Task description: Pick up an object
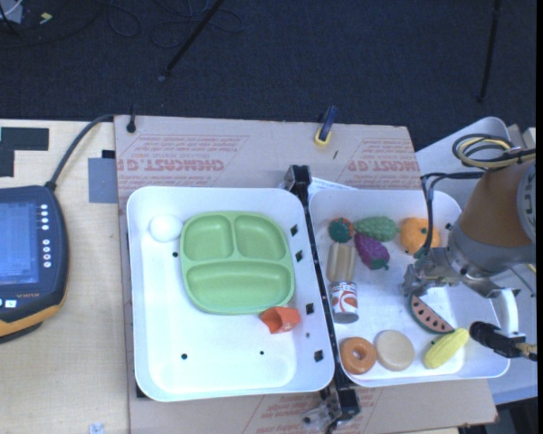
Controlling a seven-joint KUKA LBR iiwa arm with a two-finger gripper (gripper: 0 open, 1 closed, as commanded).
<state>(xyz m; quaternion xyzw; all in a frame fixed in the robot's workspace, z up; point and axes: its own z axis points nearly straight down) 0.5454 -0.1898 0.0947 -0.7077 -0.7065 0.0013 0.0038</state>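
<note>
Red and dark-rinded, the toy watermelon slice (430, 314) lies in the right-hand white bin (394, 208), its long axis running diagonally, just below our grey two-finger gripper (423, 278), whose fingers look spread and hold nothing.

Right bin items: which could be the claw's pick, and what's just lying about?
Job candidates, near the claw:
watermelon slice, orange, purple eggplant, corn

Lying about:
green divided plate, white ball, orange piece in left bin; handheld pendant; yellow clamp
</note>
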